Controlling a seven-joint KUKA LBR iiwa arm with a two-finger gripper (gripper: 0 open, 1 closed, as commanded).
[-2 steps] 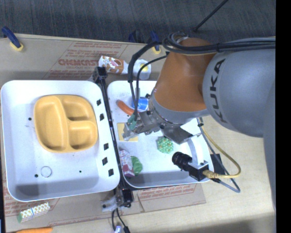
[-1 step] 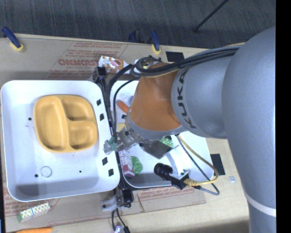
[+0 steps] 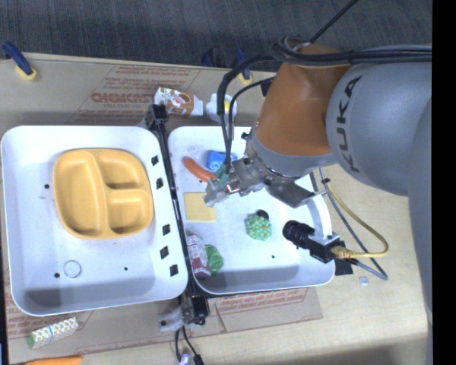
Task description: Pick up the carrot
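Slender orange carrot (image 3: 197, 169) lying far-left in right white bin (image 3: 277, 277), partly covered by tool (image 3: 219, 191); tool's opening seemingly unreadable. Beside: blue block (image 3: 216, 159), yellow slice (image 3: 199, 206).

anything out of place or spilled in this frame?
Nothing spilled. One oddity: a wrapped snack lies on the cardboard outside the left bin. The carrot, cheese slice and broccoli sit in the right bin, near the gripper.

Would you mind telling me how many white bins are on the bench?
2: the left bin holds a yellow tray; the right bin holds the carrot.
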